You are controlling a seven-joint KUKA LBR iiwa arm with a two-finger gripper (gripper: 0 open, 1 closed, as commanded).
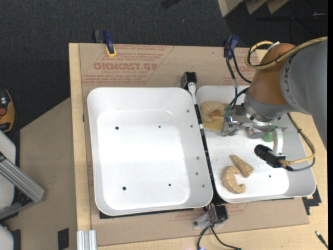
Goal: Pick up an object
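Observation:
In the right bin (pixel 299 178), my gripper (pixel 230 125) hangs low at the far left part, under the grey arm with its orange band (pixel 268 85). It sits right beside a tan round bread-like piece (pixel 210 110) with a yellowish slab (pixel 213 123) under it. Whether it touches them is unclear. Nearer the front lie a tan cone-shaped piece (pixel 241 165) and a tan croissant-shaped piece (pixel 233 181), close together. A small green thing (pixel 267 137) peeks out from under the wrist.
The left bin (pixel 104 139) stands beside the right one, with a black divider strip (pixel 202 139) between them. A black cable plug (pixel 268 155) and yellow cable hang from the wrist over the right bin. Clamps (pixel 109 43) hold the brown board.

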